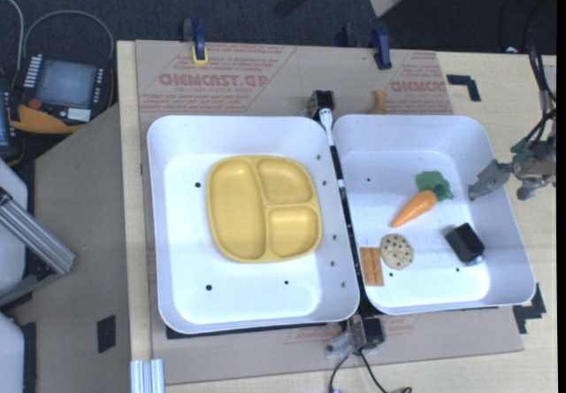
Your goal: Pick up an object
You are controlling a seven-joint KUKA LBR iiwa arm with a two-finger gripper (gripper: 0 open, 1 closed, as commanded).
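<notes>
Four small objects lie in the right bin (495, 152), and none of them is in the gripper (495, 179), which hangs at that bin's right rim with nothing between its fingers. Whether those fingers stand apart or together I cannot tell; from this angle the tool is a small grey blur against the white wall.

Judged from how things lie, the pick has not begun in earnest: no object is touched or lifted, so approach, closing and lift all seem to remain.

Nearest the gripper, inside the right bin toward its right side, sits a black block (464, 242), matte, boxy and tilted. Farther in, near the bin's middle, lies a toy carrot (414, 208), a smooth orange cone with a bumpy green top pointing toward the gripper. Below it rests a round cookie (396, 251), pale and speckled with dark chips, and just beside that, against the bin's left wall, a flat orange-brown wafer (372, 265).

Beyond, touching the right bin's left edge, the left bin (177, 276) holds a glossy yellow plate (263, 207), rounded and split into three compartments.
</notes>
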